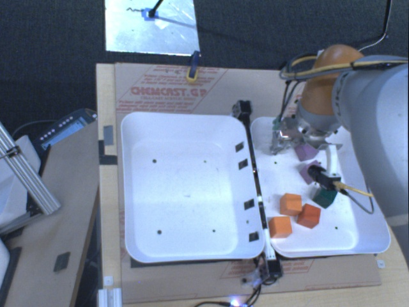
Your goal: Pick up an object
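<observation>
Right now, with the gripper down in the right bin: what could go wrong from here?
1. The gripper sits low near the right bin back wall, beside the purple block; closing here may miss it or nudge it away.
2. The orange blocks and green block lie clustered together; a grasp there could catch two or jam.
3. A yellow cable trails over the bin near the blocks and might snag.

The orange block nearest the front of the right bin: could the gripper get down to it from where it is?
Probably yes. The orange block lies uncovered, slightly apart from its neighbours, and the gripper hangs over the same bin.
</observation>
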Controlling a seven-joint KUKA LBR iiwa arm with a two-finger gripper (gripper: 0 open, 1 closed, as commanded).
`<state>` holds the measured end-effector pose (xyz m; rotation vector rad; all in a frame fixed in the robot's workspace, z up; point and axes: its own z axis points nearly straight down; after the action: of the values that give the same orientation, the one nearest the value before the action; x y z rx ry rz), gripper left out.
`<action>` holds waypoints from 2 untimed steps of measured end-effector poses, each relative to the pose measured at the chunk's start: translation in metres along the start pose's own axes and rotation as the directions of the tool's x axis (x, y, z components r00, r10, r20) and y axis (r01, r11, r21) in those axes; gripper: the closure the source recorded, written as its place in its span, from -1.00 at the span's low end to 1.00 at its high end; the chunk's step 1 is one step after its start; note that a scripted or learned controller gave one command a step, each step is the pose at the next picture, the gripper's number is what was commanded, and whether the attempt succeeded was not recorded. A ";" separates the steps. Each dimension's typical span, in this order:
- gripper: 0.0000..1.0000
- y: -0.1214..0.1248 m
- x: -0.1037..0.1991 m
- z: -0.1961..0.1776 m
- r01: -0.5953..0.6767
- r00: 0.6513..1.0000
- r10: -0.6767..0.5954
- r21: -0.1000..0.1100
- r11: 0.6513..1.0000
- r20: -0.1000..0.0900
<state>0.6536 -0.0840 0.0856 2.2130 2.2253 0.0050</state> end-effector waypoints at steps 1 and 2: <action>1.00 -0.003 0.000 0.001 -0.001 1.000 0.001 0.003 1.000 0.000; 1.00 -0.001 0.001 0.000 0.000 1.000 0.000 0.001 1.000 0.001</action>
<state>0.6530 -0.0832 0.0852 2.2127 2.2259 0.0026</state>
